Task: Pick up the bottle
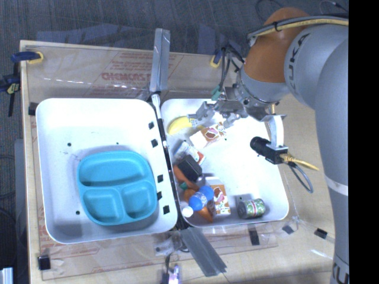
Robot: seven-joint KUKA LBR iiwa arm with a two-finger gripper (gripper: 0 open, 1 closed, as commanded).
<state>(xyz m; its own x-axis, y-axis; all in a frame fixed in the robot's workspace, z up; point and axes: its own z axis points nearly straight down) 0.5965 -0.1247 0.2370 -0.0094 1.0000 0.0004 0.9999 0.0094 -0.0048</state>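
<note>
clutter sits heaped along the left wall of the right-hand shallow white plastic bin, and that is where my target lies: a small clear plastic bottle with a blue cap end and orange contents, on its side near the front left corner, pressed against a little printed carton and some dark and orange odds and ends above it. i judge the pile has slid there because the bin's floor gives nothing to stop things rolling.

my claw hangs over the back of that same bin, well apart from the bottle, just above a small brown-and-white printed packet and beside a yellow rounded object. whether it is open or closed i cannot tell from this slanted view, and i see nothing gripped in it. by my reckoning the pick has not begun; i need to travel toward the front of the bin and come down between bottle and carton.

a green crumpled can lies apart at the front right. a black cylindrical part with a yellow cable juts from my wrist over the bin's right side.

the left-hand white bin carries a blue three-compartment plastic tray, lying flat.

for writing: "kuka" lettering shows on my grey arm, and faint red print on the clear sheet under the bins is too washed out to read.
</note>
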